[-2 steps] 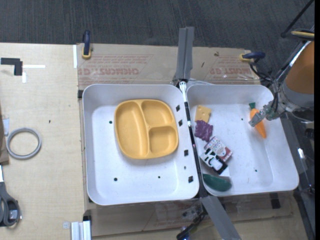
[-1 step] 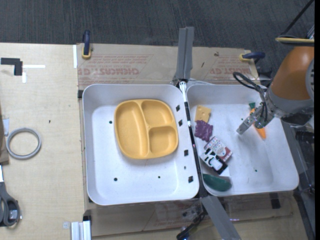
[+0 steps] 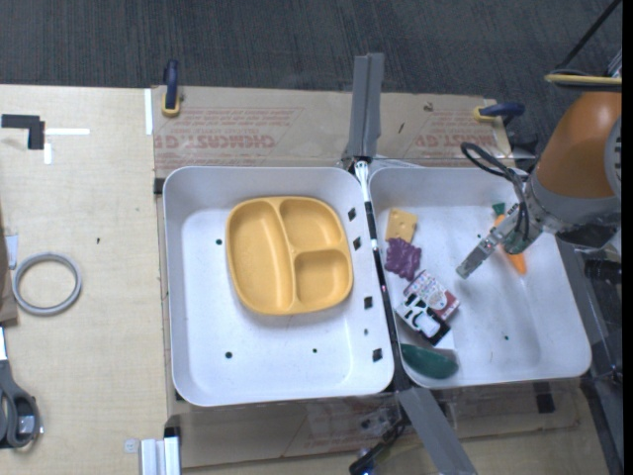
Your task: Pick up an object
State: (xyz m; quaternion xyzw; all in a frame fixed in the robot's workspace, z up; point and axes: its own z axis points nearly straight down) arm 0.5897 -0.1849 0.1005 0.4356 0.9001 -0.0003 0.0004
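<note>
Claw (image 3: 477, 258) over right bin (image 3: 554, 359); snack packet (image 3: 427, 306) lies diagonally

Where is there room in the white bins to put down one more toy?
The right bin has bare floor in its near right part, below the hand. Its left edge is crowded: cheese wedge, purple grapes, printed packet and green piece. The left bin has bare strips around the yellow plate, widest in front.

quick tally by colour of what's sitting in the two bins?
Yellow: 2, divided plate, cheese wedge
Purple: 1, grape bunch
White, red and black: 1, printed packet
Dark green: 1, rounded item
Orange: 1, small piece by the claw
Total: 6
</note>
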